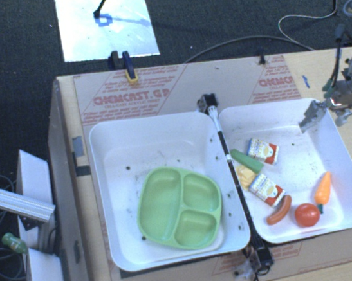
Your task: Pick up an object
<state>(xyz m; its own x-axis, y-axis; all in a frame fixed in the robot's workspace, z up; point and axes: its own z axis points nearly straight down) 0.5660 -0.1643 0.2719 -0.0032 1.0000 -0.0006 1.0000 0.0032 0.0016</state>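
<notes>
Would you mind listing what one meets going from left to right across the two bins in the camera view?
Green divided plate in the left bin → corn cob → sausage → tomato → carrot, these in the right bin. The two small cartons overlap the corn and sausage in order, so I leave them out.

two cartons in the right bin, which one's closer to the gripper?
The upper carton, near the bin's middle. The gripper is at the top right edge; the other carton lies lower, just above the sausage.
</notes>
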